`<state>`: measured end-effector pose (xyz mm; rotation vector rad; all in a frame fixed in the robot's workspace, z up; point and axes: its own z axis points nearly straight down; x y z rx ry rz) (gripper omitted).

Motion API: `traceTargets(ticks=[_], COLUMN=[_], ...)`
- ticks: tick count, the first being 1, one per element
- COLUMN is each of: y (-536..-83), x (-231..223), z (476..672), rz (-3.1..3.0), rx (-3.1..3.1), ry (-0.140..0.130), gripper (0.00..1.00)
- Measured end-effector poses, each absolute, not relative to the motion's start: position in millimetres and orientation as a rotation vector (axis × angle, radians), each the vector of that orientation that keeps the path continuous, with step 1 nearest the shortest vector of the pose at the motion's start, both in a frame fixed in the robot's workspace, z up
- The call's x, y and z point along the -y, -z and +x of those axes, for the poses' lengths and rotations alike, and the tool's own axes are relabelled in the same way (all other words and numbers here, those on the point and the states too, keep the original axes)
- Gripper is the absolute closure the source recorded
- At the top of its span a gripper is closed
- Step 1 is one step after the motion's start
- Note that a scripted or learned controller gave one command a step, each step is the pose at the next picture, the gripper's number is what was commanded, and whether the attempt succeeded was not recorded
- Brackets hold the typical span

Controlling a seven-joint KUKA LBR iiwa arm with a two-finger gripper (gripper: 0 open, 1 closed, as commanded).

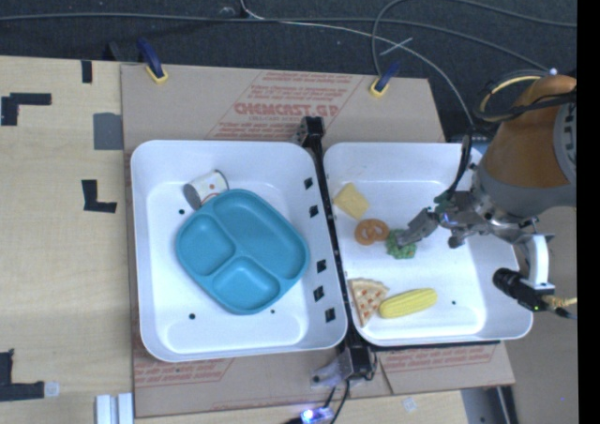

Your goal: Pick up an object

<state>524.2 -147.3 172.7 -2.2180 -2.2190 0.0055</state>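
The arm reaches into the right bin (469, 155) from its right edge, and the gripper (410, 236) sits low near the bin's middle, right at a small green vegetable piece (403, 249). The tip overlaps that piece from this angle, so whether the tool is released or clenched, or has the piece between its tips, cannot be told.

Just beside the green piece, toward the divider between the bins, lies an orange ring-shaped pretzel (371, 232). A yellow cheese block (352, 200) rests nearer the back left corner. Along the front edge lie a corn cob (406, 302) and a waffle wedge (367, 298).

The left bin (150, 164) holds a blue divided plate (241, 249) and a small can (204, 189) near its back left corner.

The step in hand appears to be the reach onto the green piece. The next move calls for a firm close on it alone, clear of the pretzel, then a straight lift.
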Motion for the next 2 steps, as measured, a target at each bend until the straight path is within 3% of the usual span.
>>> traceTargets(ticks=[1,2], y=[-121.8,-134.4], x=[144.2,143.7], z=[513.4,514.8], rz=[-2.217,-2.216], rx=[2.218,2.223], ry=[-0.006,-0.003], gripper=[0.00,1.00])
